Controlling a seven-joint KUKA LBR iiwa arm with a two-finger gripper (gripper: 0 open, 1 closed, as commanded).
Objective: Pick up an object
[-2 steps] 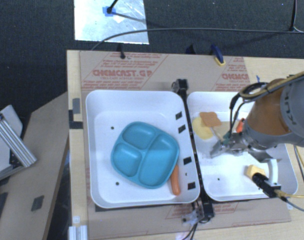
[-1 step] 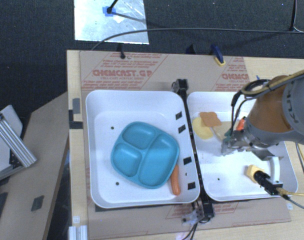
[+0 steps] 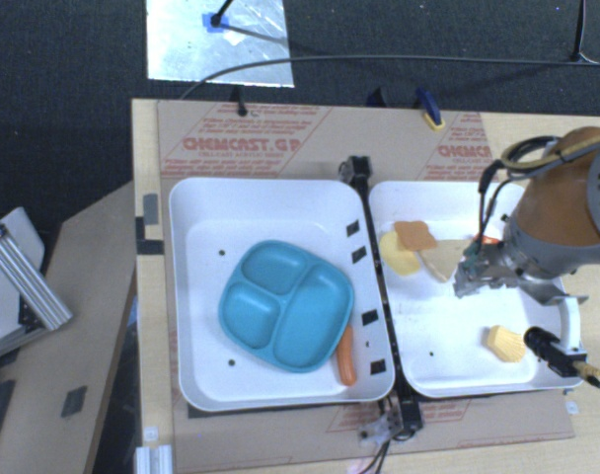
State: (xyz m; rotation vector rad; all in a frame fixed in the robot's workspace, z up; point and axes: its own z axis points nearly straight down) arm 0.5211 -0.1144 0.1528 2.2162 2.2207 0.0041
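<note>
In the right bin [image 3: 448,371] lie an orange-brown piece [image 3: 413,234], a pale yellow round piece [image 3: 399,254], a beige wedge [image 3: 440,261] and a small yellow corn-like piece [image 3: 504,343]. My gripper [image 3: 470,280] hangs low over the right bin, just right of the beige wedge and touching or nearly touching its edge. The arm's orange band [image 3: 562,210] rises behind it on the right. The left bin [image 3: 206,215] holds a blue divided plate [image 3: 286,305] and an orange carrot-like stick [image 3: 346,355] next to it.
A black clamp line [image 3: 364,255] runs between the two bins. Cables [image 3: 497,181] loop around the wrist. A black fitting [image 3: 549,352] sticks out near the corn piece. A shiny foil sheet [image 3: 218,28] lies beyond the bench.
</note>
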